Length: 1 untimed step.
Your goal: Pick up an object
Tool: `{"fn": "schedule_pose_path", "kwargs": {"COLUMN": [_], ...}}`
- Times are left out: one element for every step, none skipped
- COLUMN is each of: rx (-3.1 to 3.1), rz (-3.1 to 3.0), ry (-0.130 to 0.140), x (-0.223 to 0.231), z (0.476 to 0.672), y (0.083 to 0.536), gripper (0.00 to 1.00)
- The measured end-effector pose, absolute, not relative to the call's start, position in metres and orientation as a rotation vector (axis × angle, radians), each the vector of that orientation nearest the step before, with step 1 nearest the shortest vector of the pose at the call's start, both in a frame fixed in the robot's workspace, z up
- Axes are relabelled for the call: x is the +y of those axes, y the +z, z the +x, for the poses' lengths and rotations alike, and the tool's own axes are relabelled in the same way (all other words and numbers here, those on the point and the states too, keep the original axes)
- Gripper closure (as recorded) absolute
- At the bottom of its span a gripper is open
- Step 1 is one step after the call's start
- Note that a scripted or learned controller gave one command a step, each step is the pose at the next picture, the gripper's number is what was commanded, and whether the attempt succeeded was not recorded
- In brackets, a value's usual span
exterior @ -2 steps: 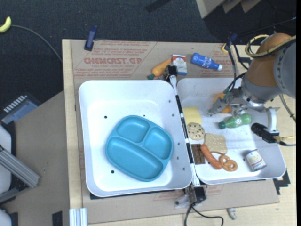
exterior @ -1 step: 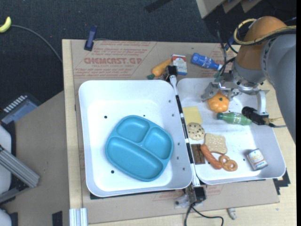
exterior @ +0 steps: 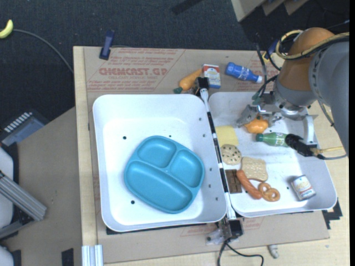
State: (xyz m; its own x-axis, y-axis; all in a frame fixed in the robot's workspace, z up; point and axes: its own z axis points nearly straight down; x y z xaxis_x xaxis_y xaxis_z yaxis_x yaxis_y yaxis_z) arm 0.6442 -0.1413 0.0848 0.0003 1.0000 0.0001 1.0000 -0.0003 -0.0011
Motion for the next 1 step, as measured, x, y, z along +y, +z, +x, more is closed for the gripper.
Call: {"fn": "schedule_pose_path", "kwargs": {"rx": [-2.222], "rz": [-2.222], "ry": [0.0], "x": [-0.1413], "z": [0.6447], "y": [0.095], "gripper": [1.0]}}
